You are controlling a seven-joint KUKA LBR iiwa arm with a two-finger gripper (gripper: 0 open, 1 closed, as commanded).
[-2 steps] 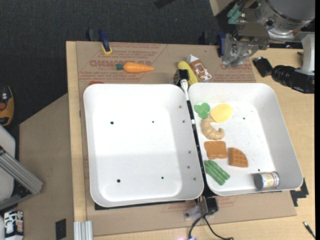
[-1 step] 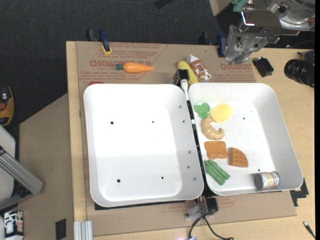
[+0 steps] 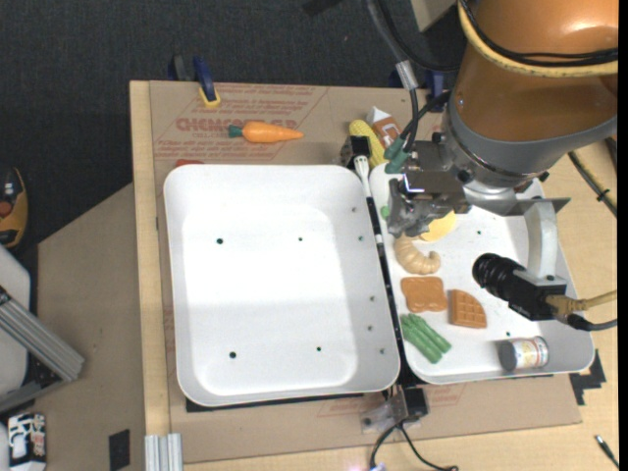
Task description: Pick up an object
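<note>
My gripper [image 3: 410,216] hangs low over the far left part of the right bin [image 3: 488,232], close to the wall between the two bins. A yellow piece [image 3: 441,227] lies partly hidden right beneath it. Just in front of the gripper lies a tan croissant [image 3: 417,257]. Nearer the front are an orange toast slice [image 3: 424,293], a brown waffle [image 3: 468,309], green beans [image 3: 425,336] and a small jar [image 3: 522,352] on its side. Nothing shows as held.
The left bin [image 3: 179,263] is bare white inside. Behind the bins on the cardboard lie a toy carrot [image 3: 267,133] and a yellow corn cob [image 3: 364,135]. A blue clamp [image 3: 206,81] sits at the board's far edge. The arm's bulk covers the right bin's far right.
</note>
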